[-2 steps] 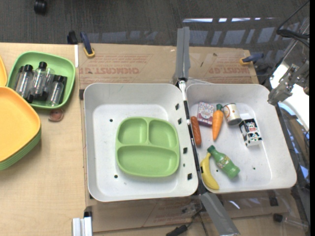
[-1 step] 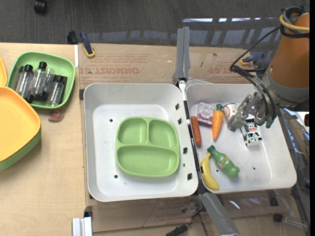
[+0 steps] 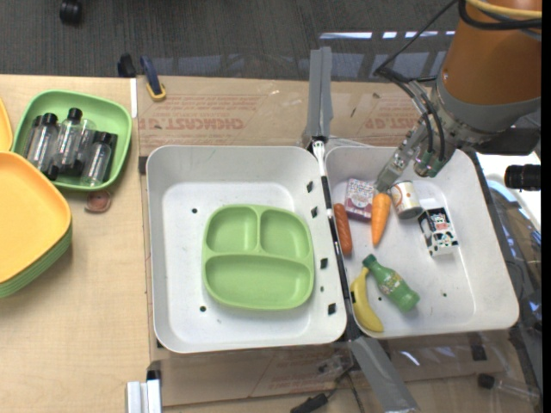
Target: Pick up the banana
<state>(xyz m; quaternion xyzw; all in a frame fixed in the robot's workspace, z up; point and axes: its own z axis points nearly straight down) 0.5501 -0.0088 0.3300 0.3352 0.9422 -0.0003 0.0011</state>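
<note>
Yellow and curved, the banana [image 3: 365,306] lies at the near-left corner of the right bin [image 3: 482,312], against the wall, probably where it slid to rest. You'll find the green bottle [image 3: 392,285] touching it on the far side, crowding any grasp. Well beyond the banana, the gripper [image 3: 405,163] hangs over the carrot [image 3: 380,216]; whether it's open, you cannot tell.

You get even, bright overhead light. Soft short shadows inside bins [image 3: 172,231]. Mild glare on white rims. Focus sharp throughout; arm [image 3: 499,50] at top right slightly blurred.
</note>
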